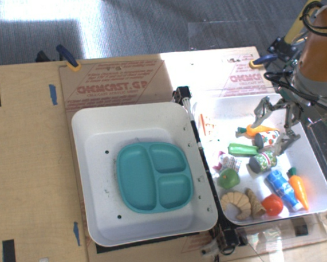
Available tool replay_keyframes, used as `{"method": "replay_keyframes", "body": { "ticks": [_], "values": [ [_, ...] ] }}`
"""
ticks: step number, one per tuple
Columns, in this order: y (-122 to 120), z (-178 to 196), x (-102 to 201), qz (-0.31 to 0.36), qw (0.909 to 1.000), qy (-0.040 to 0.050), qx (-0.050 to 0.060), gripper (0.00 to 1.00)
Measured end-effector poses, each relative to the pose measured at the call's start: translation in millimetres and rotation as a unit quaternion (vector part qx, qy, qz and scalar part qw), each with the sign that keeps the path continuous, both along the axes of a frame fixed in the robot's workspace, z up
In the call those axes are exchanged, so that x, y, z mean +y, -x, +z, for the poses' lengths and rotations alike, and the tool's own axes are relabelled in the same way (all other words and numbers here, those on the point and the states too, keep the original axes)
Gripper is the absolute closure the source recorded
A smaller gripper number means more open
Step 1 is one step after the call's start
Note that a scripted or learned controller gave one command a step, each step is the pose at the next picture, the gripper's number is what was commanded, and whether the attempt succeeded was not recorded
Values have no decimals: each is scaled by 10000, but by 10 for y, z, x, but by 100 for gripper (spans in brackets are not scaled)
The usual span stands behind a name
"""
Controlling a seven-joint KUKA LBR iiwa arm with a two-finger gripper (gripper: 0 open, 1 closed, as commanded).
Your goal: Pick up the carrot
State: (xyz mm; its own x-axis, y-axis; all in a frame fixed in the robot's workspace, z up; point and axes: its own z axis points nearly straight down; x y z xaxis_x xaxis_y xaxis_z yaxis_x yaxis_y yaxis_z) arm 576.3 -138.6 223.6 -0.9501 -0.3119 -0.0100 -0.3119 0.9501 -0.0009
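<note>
**Operator:** I saw two shallow white bins side by side on the bench. The left bin (92,163) held a teal divided plate (154,176). The right bin (322,193) held a jumble of toy food.

**Listener:** Where was the carrot?

**Operator:** The carrot (299,189) lay at about four o'clock in the right bin, close against the right wall. It was a small orange cone with a green tuft at its upper end, its point aimed toward six o'clock. Just beside it, at its nine o'clock, lay a blue bottle (283,188), and a red tomato (272,204) sat beyond that at about eight o'clock.

**Listener:** And the arm?

**Operator:** The arm reached in at two o'clock of the frame. Its gripper (278,119) hung over the upper part of the right bin, fingers spread wide with nothing between them, well apart from the carrot. Below it sat an orange-and-green piece (254,129) and a green cucumber shape (243,148).
</note>
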Motion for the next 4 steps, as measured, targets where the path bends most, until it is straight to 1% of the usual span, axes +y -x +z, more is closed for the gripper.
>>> {"method": "replay_keyframes", "body": {
  "ticks": [1, 2, 3, 4],
  "values": [
    [-818, -687, 138, -603, 9982, -14, 26, 0],
    [-906, 110, -915, -419, 9991, 46, -46, 0],
    [-930, -1115, -706, -524, 9986, 0, -1, 0],
    [-904, -1348, -358, -1778, 9840, 15, 70, 0]
  ]
}}
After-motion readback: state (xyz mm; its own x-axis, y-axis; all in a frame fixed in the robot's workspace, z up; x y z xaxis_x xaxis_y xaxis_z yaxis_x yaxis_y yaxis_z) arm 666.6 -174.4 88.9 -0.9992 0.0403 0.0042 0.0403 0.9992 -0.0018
